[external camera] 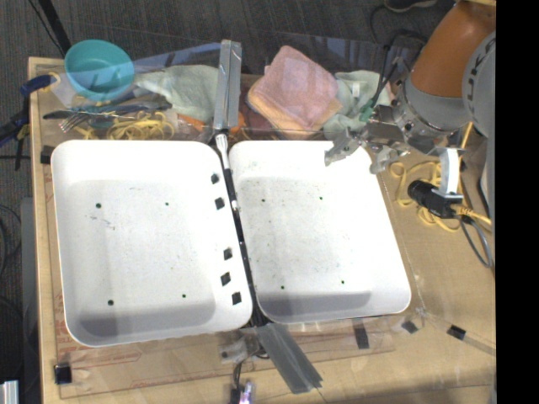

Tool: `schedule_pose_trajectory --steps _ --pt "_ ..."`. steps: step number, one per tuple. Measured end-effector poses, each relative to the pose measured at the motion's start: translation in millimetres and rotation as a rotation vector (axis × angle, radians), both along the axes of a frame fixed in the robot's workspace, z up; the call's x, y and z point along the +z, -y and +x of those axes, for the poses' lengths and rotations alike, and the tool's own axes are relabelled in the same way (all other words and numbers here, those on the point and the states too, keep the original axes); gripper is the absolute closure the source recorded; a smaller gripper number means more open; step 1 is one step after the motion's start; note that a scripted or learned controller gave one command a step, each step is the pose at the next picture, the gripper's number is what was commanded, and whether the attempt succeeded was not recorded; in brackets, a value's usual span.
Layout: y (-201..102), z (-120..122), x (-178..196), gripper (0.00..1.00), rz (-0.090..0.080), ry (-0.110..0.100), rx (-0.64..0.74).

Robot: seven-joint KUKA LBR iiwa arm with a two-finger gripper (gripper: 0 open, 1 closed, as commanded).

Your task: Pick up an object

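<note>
My gripper (pixel 354 159) hangs over the far right corner of the right white bin (pixel 383 225), with the grey arm and its orange band reaching in from the upper right. Its two fingers stand apart, open, and I see nothing between them. A folded pink cloth (pixel 290 87) lies just behind the right bin's far rim, to the gripper's left. A pale green cloth (pixel 360 91) is bunched behind the gripper, beside the pink one.
The left white bin (pixel 63 225) adjoins the right one. Behind it lie a teal bowl (pixel 99 67), a pale cloth (pixel 189 87), yellow rubber bands (pixel 139 126) and a fork (pixel 72 120). A metal divider (pixel 226 82) stands between the back areas.
</note>
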State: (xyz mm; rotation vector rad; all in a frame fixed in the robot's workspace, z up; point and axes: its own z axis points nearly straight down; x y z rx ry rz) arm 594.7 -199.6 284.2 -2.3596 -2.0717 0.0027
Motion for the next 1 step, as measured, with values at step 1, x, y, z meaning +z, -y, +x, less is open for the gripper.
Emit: schedule_pose_trajectory --steps 1 --pt "0.4 -11.9 45.3 0.00 -0.001 0.003 0.307"
